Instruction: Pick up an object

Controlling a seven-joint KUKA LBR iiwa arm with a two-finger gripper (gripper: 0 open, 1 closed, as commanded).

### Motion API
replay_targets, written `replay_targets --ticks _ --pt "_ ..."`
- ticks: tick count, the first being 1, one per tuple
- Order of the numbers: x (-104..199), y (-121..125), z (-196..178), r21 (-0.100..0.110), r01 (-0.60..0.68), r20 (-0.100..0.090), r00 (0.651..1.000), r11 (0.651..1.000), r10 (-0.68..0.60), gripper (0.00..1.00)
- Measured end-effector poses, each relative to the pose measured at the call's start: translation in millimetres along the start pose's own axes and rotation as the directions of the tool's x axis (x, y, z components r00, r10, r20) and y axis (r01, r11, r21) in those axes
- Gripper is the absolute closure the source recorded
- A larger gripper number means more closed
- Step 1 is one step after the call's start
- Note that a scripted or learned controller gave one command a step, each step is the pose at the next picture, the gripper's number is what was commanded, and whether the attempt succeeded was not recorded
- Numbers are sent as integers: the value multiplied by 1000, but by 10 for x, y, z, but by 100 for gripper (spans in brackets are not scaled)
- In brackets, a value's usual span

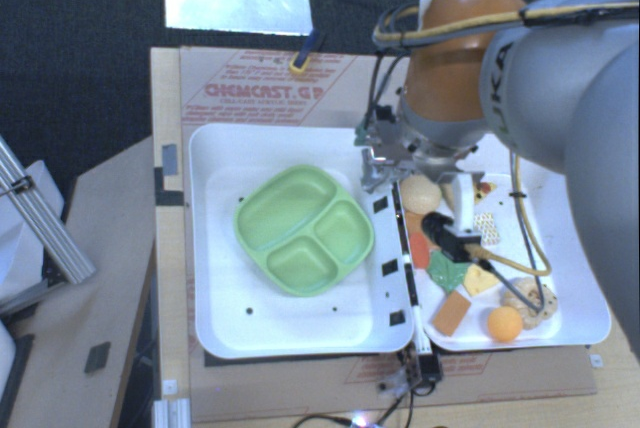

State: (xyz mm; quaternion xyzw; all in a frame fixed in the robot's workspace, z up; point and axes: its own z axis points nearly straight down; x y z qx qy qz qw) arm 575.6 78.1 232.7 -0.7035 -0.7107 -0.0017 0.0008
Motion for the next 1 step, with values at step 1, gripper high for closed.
replay_targets --ticks 1 --pt "-28 27 -16 0 -5 3 1000 1000 5 100"
